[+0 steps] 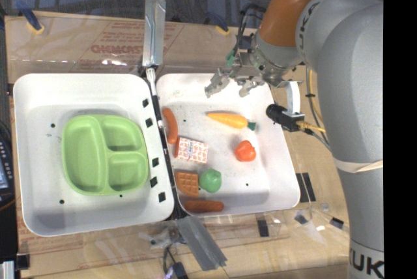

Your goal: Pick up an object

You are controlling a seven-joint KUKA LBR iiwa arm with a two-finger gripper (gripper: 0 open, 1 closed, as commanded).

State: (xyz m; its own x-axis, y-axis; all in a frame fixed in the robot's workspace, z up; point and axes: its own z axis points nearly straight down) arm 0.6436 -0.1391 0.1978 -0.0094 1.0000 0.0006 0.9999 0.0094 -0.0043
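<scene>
My gripper (229, 87) hangs over the far edge of the right bin (281, 167), open, with nothing between its fingers. Just in front of it and slightly right lies an orange carrot (227, 119). A red-orange pepper (245, 151) sits further forward. Near the bin's left wall lie a reddish sausage (171, 126), a small pink-and-white packet (191, 150), a waffle (186, 182), a green apple (210, 180) and another sausage (202, 206) at the front wall.
The left bin (32, 141) holds a green divided plate (104, 154). A metal divider strip (154, 30) runs back from between the bins. The grey arm (339, 43) with its orange band fills the right side.
</scene>
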